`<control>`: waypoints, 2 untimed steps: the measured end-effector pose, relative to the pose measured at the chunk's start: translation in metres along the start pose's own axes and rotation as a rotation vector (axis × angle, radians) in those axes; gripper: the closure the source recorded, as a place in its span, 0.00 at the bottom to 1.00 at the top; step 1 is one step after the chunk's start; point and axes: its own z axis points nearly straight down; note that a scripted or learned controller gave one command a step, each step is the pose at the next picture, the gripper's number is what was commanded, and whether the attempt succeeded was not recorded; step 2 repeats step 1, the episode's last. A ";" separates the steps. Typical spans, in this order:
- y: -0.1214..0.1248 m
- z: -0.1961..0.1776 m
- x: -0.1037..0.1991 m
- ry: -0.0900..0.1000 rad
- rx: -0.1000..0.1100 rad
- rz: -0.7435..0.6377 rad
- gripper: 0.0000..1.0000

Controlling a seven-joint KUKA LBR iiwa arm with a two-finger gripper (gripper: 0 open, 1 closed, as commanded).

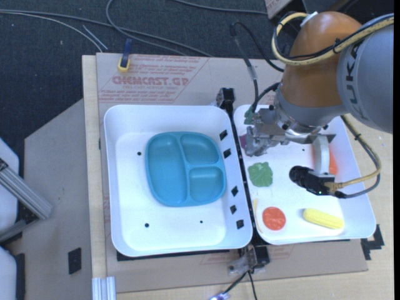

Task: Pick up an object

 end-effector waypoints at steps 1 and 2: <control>-0.019 0.022 0.039 -0.001 0.002 0.001 1.00; -0.019 0.022 0.039 -0.001 0.002 0.001 1.00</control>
